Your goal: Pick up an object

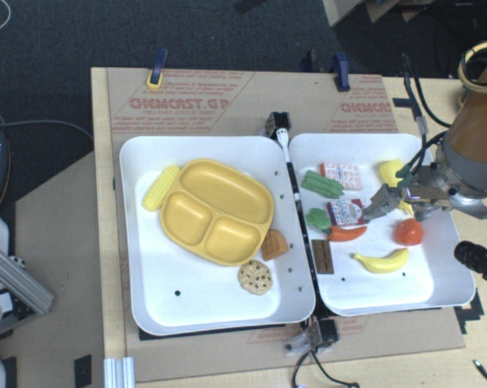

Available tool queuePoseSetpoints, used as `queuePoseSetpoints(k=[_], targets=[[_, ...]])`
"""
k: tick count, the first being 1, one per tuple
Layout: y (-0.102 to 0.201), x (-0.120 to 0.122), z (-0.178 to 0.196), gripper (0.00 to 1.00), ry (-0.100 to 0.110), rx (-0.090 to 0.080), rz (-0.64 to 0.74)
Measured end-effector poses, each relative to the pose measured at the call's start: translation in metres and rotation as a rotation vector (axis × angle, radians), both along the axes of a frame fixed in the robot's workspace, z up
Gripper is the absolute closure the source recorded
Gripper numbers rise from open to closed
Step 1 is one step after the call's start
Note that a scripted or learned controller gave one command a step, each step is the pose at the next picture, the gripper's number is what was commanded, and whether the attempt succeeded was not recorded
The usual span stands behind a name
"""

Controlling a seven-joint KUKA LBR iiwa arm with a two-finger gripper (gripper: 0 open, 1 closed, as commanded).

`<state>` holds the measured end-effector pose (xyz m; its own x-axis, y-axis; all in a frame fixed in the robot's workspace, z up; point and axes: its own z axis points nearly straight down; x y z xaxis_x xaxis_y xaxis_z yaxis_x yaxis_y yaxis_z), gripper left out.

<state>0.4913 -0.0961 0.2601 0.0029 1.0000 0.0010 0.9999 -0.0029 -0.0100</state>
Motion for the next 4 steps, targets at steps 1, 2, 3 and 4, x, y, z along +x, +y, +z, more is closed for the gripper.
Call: queuePoseSetpoints(k=[1,2,3,4], targets=[[0.000,0.002,0.005,0.00,-0.011,-0.001,0.003],[-0.008,-0.005,-0.049,0.00,-0.002,0.001,0.001],[-0.012,-0.009,-0.093,0.00,-0.003,0.001,0.002],[-0.015,-0.006,-0.138,0.00,-0.004,0.001,0.002]])
